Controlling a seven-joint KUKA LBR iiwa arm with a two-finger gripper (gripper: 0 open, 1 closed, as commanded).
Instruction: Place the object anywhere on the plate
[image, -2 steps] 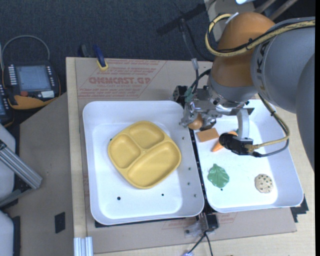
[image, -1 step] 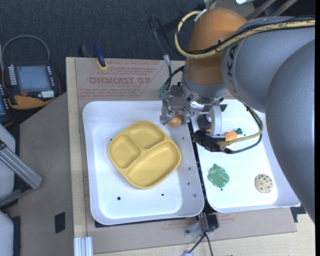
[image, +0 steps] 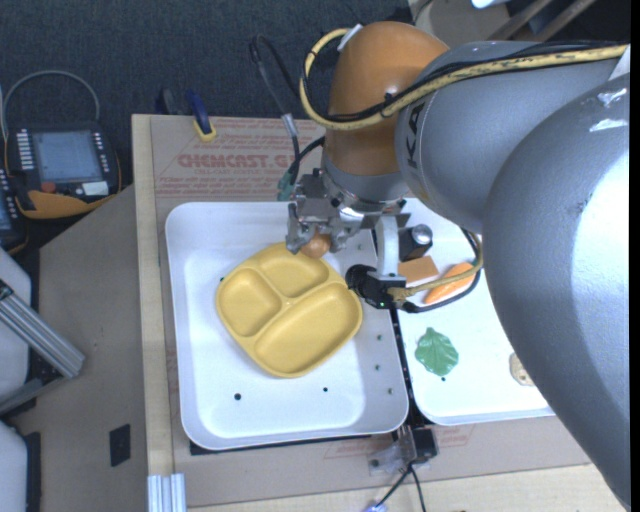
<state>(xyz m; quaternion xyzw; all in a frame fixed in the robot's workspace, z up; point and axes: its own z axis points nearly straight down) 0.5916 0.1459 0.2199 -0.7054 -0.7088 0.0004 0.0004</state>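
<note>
Dark carpet is seen beyond the desk (image: 150, 300), on which two shallow white bins are set side by side. Much of the right of the frame is taken up by the grey arm (image: 540, 180) with its orange band. The left bin (image: 200, 380) is occupied by a yellow divided plate (image: 290, 310). At the plate's 12 o'clock edge the hand (image: 316, 236) is poised, and a small brownish object (image: 317, 244) is seen pinched between its fingers, just above the rim. In the right bin (image: 480, 400), a green leaf-shaped item (image: 437, 351) lies at 6 o'clock and an orange piece (image: 447, 284) at 9 o'clock. Transport is judged nearly complete; release onto the plate is left.
</note>
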